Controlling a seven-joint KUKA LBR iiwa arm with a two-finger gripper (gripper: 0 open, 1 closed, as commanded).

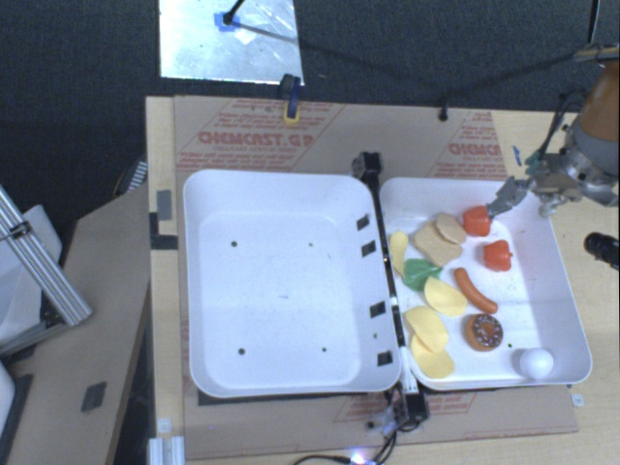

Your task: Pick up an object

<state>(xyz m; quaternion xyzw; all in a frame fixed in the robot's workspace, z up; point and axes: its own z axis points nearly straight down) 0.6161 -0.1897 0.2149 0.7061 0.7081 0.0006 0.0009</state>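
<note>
My claw (506, 200) at tomato (476, 221)'s two o'clock, angled for reach; finger spread, can't tell. Food crowds right bin (557, 260).

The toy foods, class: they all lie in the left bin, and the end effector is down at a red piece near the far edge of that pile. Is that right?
Not quite. The camera view shows the toy foods in the right bin, not the left bin. The rest stands: the end effector is down at a red piece near the far edge of that pile.
</note>
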